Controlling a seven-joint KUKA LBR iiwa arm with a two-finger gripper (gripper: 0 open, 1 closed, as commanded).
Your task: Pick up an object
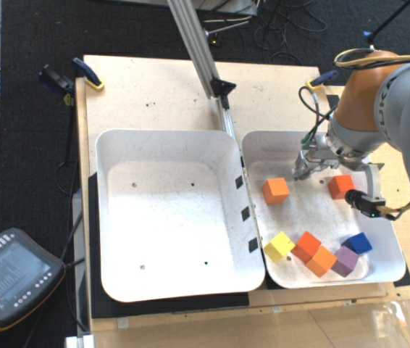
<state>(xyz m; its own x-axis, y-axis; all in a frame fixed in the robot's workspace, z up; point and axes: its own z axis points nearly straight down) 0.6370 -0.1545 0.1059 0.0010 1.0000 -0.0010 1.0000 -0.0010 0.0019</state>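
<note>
The end effector (308,167) hovers at the right bin's (390,263) upper middle; its state cannot be told. The orange cube (276,189) just lower left looks light, rigid, best pinched across opposite flat faces.

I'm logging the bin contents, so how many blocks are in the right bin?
7. An orange block and a red block lie mid-bin; near the front sit yellow, red-orange, orange, purple and blue. The arm may hide more.

Arm (397,100) cut off at right edge; pendant (9,278) cut off left.
</note>
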